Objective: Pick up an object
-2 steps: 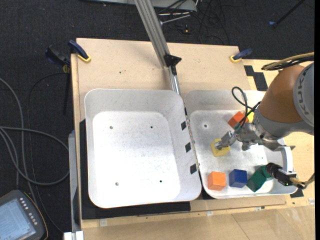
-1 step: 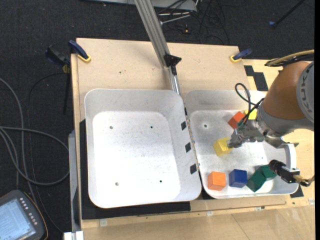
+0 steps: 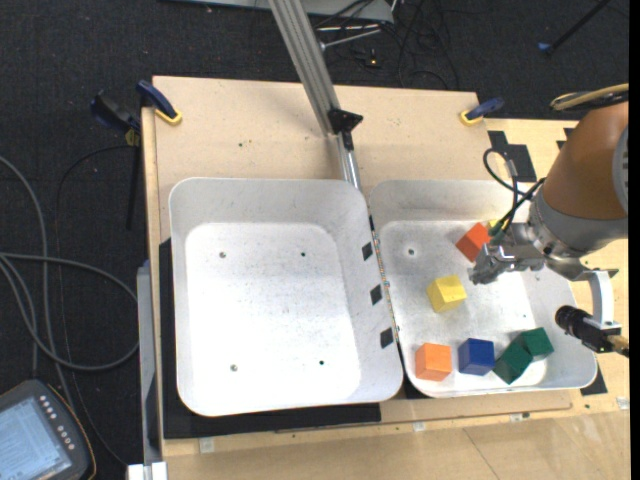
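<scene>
The right bin holds several small blocks. A red-orange block lies near its upper right, a yellow block in the middle. Along the front wall sit an orange block, a blue block and two green blocks. My gripper hangs low over the right bin, just below and right of the red-orange block and up-right of the yellow one. Nothing shows between its tips.
The left bin stands beside the right one. A slanted metal pole crosses the bench's back. Clamps sit at the back corners. The arm's body covers the right bin's far right edge.
</scene>
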